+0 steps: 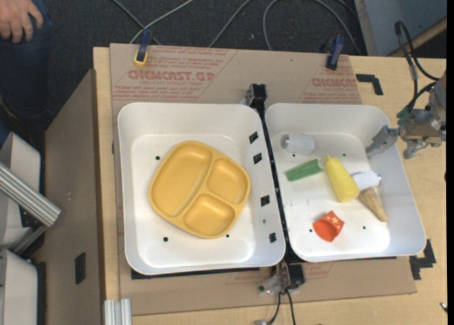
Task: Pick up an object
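Left bin (135,174), one yellow tray (199,189)

You see white bins (135,174); yellow divided tray (199,189); yellow bottle (342,179); green piece (303,170); red-orange piece (328,226); tan cone (375,204); brown board (234,75), red lettering.

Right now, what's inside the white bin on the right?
The right bin holds a yellow bottle, a green piece, a red toy, an ice cream cone and a small white object. Anything beneath them is hidden.
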### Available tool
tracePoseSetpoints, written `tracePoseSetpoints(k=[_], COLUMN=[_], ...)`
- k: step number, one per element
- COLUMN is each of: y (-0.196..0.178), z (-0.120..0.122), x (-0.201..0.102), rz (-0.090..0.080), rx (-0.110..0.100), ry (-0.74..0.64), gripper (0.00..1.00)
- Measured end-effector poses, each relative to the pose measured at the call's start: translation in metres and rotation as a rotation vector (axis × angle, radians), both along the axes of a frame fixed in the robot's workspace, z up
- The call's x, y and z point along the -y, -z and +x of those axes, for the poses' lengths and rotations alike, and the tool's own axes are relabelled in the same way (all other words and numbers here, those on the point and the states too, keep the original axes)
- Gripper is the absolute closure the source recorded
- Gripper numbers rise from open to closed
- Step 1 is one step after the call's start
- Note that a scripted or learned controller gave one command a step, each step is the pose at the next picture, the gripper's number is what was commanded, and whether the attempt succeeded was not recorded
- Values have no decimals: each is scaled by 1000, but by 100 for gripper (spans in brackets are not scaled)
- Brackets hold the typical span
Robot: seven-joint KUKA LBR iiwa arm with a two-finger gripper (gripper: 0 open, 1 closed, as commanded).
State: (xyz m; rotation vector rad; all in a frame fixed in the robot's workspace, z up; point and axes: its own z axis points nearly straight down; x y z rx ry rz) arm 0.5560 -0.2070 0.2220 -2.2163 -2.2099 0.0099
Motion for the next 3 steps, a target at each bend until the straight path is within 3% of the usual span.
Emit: tracePoseSetpoints(k=[1, 3], y=[-7, 101], z=[3, 15], x=[-1, -5], rz=[-3, -2], rx=[12, 9], ry=[-4, -4], gripper=[0, 0])
